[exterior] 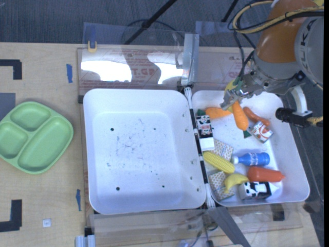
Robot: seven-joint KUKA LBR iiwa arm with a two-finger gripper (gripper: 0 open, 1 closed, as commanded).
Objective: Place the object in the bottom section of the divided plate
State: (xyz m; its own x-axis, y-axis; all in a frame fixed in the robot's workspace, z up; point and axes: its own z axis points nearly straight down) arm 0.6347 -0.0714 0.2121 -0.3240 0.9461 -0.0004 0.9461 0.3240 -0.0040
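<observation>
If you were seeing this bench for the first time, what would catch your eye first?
Probably the clutter of bright toy food in the right bin, with a carrot, a corn cob and a banana among it, against the bare left bin. Next, the arm's orange band over that bin's far corner, then the green divided plate alone at the bench's left edge.

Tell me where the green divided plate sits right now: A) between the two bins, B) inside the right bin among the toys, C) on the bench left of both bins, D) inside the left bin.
C: the plate lies on the wooden bench, left of the left bin and apart from it; the toys are in the right bin.
</observation>
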